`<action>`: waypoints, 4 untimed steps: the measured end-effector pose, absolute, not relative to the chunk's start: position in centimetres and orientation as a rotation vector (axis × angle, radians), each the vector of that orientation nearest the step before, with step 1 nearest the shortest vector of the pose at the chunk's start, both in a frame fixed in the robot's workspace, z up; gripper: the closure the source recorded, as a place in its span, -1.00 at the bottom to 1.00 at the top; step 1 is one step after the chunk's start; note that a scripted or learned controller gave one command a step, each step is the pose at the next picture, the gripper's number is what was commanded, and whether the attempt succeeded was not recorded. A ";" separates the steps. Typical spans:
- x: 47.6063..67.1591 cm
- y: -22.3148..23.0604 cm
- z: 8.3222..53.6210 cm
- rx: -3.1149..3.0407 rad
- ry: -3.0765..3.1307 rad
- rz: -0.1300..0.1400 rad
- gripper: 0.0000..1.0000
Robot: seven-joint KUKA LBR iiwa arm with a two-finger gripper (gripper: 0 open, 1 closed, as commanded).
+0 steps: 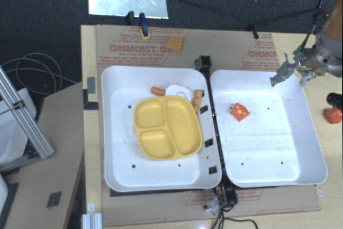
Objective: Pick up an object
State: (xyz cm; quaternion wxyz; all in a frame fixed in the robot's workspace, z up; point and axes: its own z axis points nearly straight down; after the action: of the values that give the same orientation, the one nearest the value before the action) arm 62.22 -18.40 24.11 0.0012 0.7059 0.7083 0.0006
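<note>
Yellow tray (166, 128) in left bin; small orange-red block (239, 112), white spots, right bin.

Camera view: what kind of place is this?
Probably a robot grasping test bench: two shallow white plastic bins clamped on cardboard, toy items like the small orange block, and the two-finger gripper above.

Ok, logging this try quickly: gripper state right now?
Gripper: open, holding nothing, above the right bin's far edge.
</note>
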 end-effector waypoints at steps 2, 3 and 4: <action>66.9 -20.6 12.8 2.212 2.229 0.000 -1.00; 67.1 -20.7 14.2 2.205 2.227 0.003 1.00; 67.1 -18.9 24.1 2.206 2.223 0.010 1.00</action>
State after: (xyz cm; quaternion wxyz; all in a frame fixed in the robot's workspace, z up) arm 67.06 -18.86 24.08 0.0051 0.7043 0.7099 0.0031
